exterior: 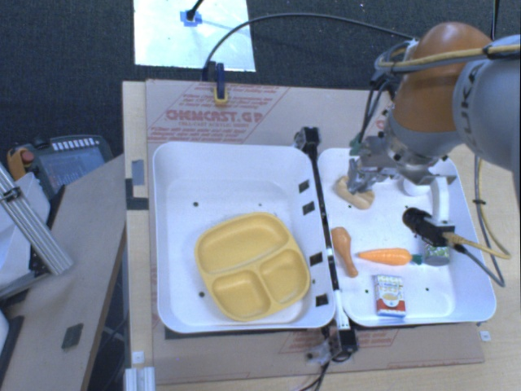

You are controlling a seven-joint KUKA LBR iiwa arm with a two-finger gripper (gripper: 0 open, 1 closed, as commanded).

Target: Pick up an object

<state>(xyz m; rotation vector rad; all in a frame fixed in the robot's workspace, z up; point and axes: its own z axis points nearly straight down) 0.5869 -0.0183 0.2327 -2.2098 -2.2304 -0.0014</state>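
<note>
The gripper (359,179) is lowered onto a tan bread-like piece (356,194) in the right bin (480,300). Whether the fingers are parted cannot be told. An off-centre grip could push the piece aside instead of lifting it.

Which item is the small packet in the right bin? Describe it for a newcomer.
Find the right bin, then its near edge. The small packet lies flat just below the toy carrot. It is the one boxy printed item, white with red, among rounded toy foods.
</note>
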